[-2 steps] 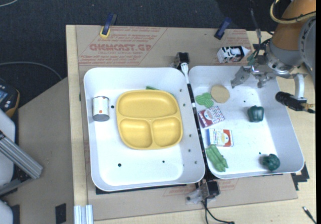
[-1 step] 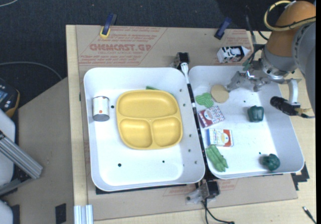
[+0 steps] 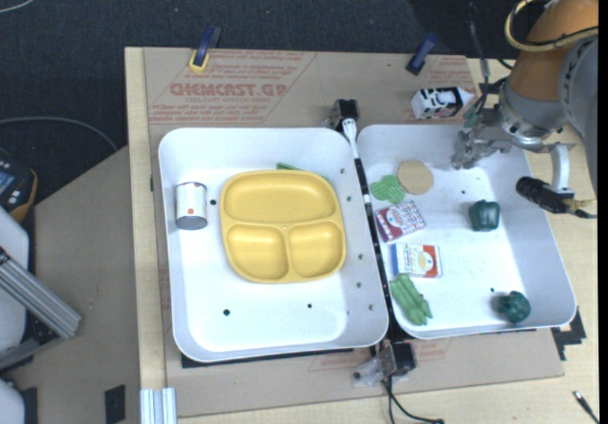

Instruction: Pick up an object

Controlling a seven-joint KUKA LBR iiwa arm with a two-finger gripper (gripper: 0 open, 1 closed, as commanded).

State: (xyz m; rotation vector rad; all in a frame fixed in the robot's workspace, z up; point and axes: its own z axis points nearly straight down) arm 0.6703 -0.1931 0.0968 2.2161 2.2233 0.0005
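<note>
Several small items right of centre; I'd grab the green pepper (image 3: 484,214), light, slick, across its middle; gripper (image 3: 467,152) grip: cannot tell.

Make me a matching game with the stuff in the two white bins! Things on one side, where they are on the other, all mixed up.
Things:
1. yellow divided plate
2. small silver can
3. tan round disc
4. dark green toy

Places:
A. right bin, near corner
B. left bin, middle
C. right bin, far end beside a green piece
D. left bin, left of the plate

Pairs: 1-B, 2-D, 3-C, 4-A
</note>
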